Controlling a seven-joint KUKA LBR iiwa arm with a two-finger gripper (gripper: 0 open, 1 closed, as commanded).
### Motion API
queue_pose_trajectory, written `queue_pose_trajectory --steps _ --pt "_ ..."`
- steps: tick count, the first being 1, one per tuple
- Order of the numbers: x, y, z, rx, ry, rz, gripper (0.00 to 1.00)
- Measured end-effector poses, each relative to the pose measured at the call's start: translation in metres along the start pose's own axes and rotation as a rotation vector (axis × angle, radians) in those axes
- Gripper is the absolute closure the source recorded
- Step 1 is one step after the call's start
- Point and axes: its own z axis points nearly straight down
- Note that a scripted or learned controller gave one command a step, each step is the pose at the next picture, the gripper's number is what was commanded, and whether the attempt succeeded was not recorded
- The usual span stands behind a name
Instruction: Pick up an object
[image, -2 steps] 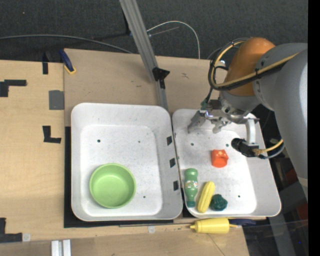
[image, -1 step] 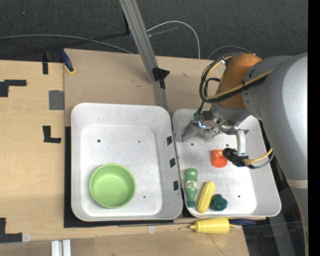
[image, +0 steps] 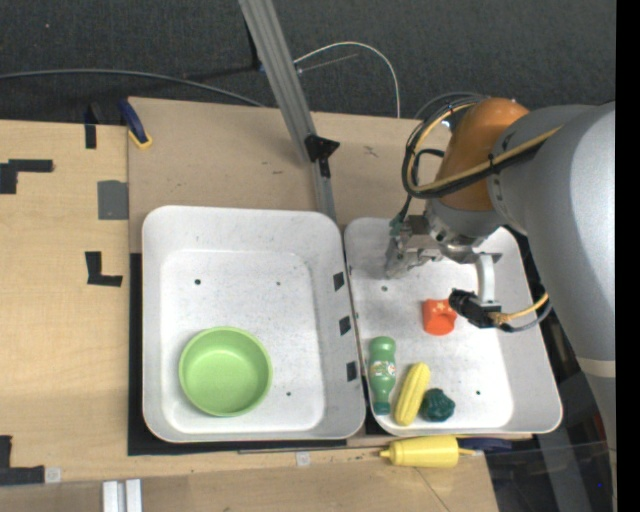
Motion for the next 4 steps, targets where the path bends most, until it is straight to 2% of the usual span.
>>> queue_pose_trajectory --steps 1,2,3,4 --pt "0.002 0.002 -0.064 -0.008 0.000 0.002 1.00" --pt "0.002 0.003 -0.103 -0.006 0.000 0.002 1.00" --pt "0.063 -0.015 -0.109 0.000 0.002 -0.003 1.00" --pt "0.123 -0.023 -0.115 -0.001 0.003 -0.004 1.00"
